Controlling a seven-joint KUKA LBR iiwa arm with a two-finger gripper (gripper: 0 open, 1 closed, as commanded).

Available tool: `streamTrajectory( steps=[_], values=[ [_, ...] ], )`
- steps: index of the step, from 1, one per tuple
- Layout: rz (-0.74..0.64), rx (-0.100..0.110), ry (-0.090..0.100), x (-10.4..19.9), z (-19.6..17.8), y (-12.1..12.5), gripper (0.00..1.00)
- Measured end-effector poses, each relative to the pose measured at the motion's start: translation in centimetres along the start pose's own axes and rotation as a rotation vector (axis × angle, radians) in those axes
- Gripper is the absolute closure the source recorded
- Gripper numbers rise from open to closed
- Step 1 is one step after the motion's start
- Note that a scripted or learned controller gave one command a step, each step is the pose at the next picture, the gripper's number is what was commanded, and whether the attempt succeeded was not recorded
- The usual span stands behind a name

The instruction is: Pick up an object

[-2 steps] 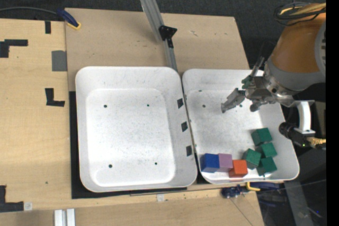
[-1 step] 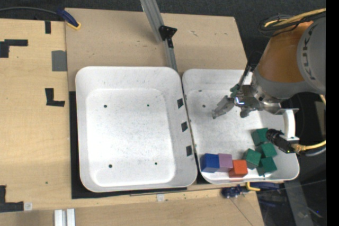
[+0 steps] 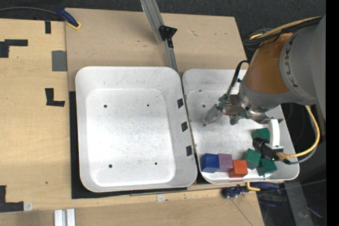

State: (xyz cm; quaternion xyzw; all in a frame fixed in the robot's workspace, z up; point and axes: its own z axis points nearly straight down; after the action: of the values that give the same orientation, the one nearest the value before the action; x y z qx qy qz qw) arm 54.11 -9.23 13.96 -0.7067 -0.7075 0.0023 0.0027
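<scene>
- White plastic forms two shallow bins on the wooden bench (image 3: 116, 34): the left bin (image 3: 85, 114) and the right bin (image 3: 209, 79) touch along their inner edges.
- Over the right bin hangs the grey arm (image 3: 304, 61), with its orange band (image 3: 265, 69) above the wrist.
- Its gripper (image 3: 222, 115) sits above the bin's middle, with two dark fingers (image 3: 211, 116) spread apart and nothing between them.
- Blocks lie along the right bin's near edge, well apart from the gripper.
- From left to right in that row: a blue block (image 3: 210, 162), a purple block (image 3: 225, 161) touching it, and an orange block (image 3: 239, 168) just beside the purple one.
- Green blocks (image 3: 253, 156) crowd the near right corner, with another green piece (image 3: 262, 134) a little farther up by the bin's right wall.
- A slanted metal pole (image 3: 148, 0) crosses the bench's far side, ending near the seam between the bins.
- Black tape marks (image 3: 52, 97) show on the bench at left.
</scene>
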Motion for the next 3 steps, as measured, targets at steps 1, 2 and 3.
streamTrajectory(
  steps=[1,2,3],
  values=[
    [-0.001,-0.004,0.001,0.0,-1.3,0.1,1.00],
    [-0.001,-0.013,-0.001,0.1,-7.6,0.3,1.00],
    [-0.001,-0.012,-0.001,0.2,-12.9,0.4,1.00]
  ],
)
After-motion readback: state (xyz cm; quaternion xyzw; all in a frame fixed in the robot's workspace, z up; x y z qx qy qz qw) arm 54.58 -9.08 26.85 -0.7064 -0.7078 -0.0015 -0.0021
